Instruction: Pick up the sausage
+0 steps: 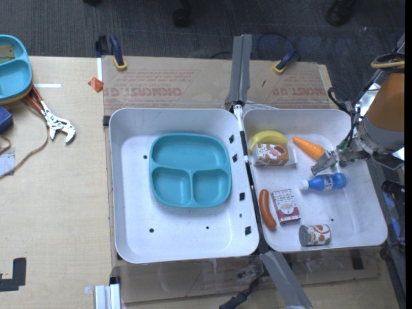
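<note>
Two shallow white bins side by side on a bench, seen from above at a slant. Left bin (129,237): a teal divided plate (190,170) lying flat near its middle. Right bin (367,227): a sausage (267,209) near the lower left corner, lengthwise along the dividing wall, just beside a small red-and-white box (286,206). Below and to the right of these, a can (315,235) on its side. Toward the top of the same bin, a banana (268,137) curved over a red-labelled packet (273,154), with a carrot (309,148) just to the right. Near the bin's centre right, a blue bottle (326,183) on its side.

Grey arm with orange band reaching in from the right, gripper (324,165) low over the upper right part of the bin, between carrot and bottle, well apart from the sausage. Fingers too small and dark to tell whether apart or together; nothing visible between them.

Off to the left on the bench, a wrench (56,125) and a second teal plate (14,67) at the edge.
</note>
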Robot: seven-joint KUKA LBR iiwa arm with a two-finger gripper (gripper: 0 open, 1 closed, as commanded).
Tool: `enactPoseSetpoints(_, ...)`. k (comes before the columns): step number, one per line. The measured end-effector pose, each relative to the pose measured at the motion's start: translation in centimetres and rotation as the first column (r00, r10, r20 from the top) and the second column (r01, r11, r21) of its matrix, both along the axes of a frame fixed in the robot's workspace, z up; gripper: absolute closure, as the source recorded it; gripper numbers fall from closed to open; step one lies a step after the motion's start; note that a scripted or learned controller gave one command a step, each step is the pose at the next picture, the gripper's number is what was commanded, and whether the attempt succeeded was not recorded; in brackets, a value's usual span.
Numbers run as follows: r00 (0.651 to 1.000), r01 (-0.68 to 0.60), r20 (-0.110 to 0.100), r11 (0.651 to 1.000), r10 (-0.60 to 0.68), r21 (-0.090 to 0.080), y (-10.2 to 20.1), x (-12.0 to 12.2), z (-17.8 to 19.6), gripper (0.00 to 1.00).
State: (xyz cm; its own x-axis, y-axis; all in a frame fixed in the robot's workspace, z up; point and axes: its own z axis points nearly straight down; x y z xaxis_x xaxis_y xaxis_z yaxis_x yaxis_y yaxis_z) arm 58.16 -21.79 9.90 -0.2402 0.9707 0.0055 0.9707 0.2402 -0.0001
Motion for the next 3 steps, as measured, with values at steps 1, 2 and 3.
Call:
enactPoseSetpoints(1, 1.0, 0.004, 0.003, 1.0, -0.004, -0.003, -0.2, 0.1, 1.1, 1.0)
enactPoseSetpoints(2, 0.988, 0.153, 0.003, 0.988, -0.153, -0.007, -0.4, 7.8, 5.5, 1.0)
enactPoseSetpoints(3, 1.0, 0.03, 0.002, 1.0, -0.03, -0.006, -0.4, 5.2, -0.6, 1.0)
